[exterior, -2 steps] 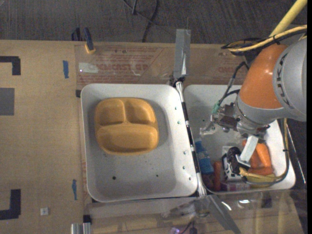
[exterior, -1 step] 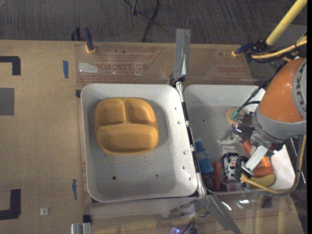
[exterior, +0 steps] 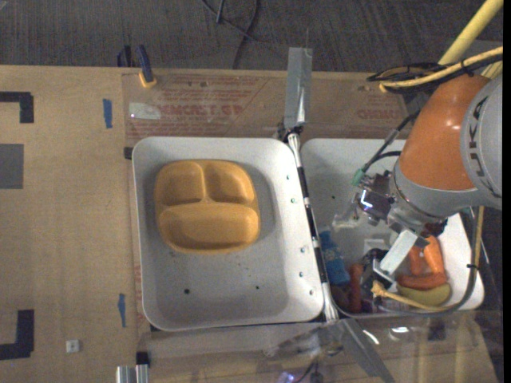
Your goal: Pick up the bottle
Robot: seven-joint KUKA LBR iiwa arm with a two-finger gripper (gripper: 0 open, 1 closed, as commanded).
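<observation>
Bottle identification was uncertain: no bottle could be picked out for sure among the clutter in the right bin, though a clear, glinting shape just left of the wrist may have been it. The gripper hung low over the heap at the bin's near end, its white tip angled down among the items, and whether it was spread or closed could not be told. Just beside it lay orange pieces, a yellow banana-like item and a blue object. Farther out, the arm's orange band covered much of the bin. The left bin held a yellow divided tray. Judging by the pose, the step in hand was the reach or descent. The next move called for locating the bottle clearly, centring over it, and closing on it alone.
</observation>
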